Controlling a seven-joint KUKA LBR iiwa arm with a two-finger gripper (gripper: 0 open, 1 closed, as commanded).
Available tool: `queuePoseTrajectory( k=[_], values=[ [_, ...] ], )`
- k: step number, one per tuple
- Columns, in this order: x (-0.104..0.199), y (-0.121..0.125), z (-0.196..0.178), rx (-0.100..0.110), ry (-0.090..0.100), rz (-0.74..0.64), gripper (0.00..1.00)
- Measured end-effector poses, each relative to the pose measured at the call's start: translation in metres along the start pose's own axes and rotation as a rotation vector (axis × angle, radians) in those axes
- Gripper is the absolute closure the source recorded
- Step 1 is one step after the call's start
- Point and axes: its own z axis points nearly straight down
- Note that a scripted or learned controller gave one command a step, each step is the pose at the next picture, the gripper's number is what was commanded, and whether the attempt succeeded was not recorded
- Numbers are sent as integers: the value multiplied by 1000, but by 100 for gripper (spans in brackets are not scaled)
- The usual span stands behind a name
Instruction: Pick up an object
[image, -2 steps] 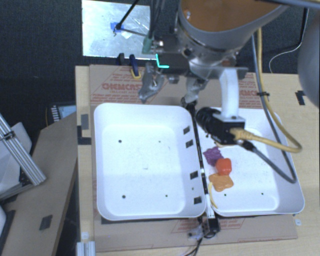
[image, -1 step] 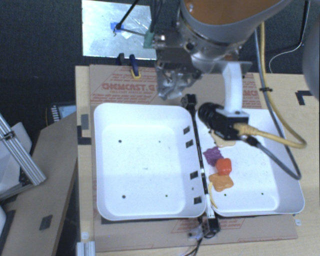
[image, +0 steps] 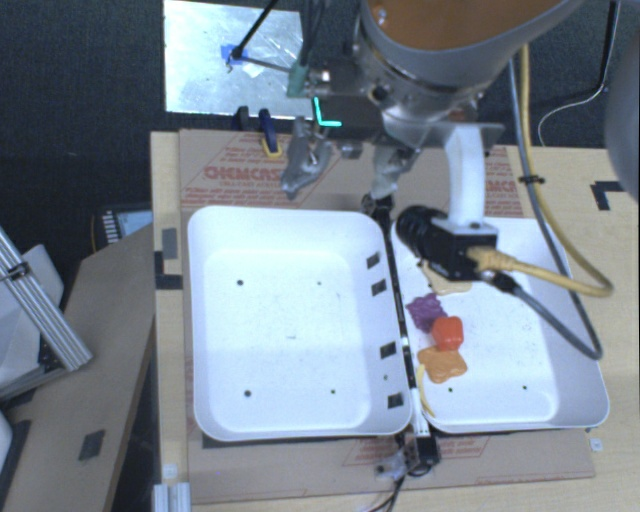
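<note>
Three small objects lie in the right bin (image: 530, 385), close to its left wall: a purple piece (image: 425, 310), a red-orange block (image: 449, 331) just below it, and a yellow-orange piece (image: 443, 365) in front. My gripper (image: 342, 178) hangs high over the back rim of the left bin (image: 290, 330), well behind and to the left of the objects. Its two fingers (image: 300, 165) are spread wide apart and open, with nothing between them.
A black unit (image: 445, 245) with a yellow cable (image: 545, 277) hangs from the arm over the right bin's back left corner. The bins rest on a cardboard sheet (image: 235, 170) on the bench. A metal frame (image: 40, 310) stands at the far left.
</note>
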Motion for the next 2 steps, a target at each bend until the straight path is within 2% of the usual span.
queuePoseTrajectory(
  k=[1,2],
  values=[
    [0,0,-12,-2,2,-2,100],
    [0,0,-11,-2,2,-3,0]
  ],
)
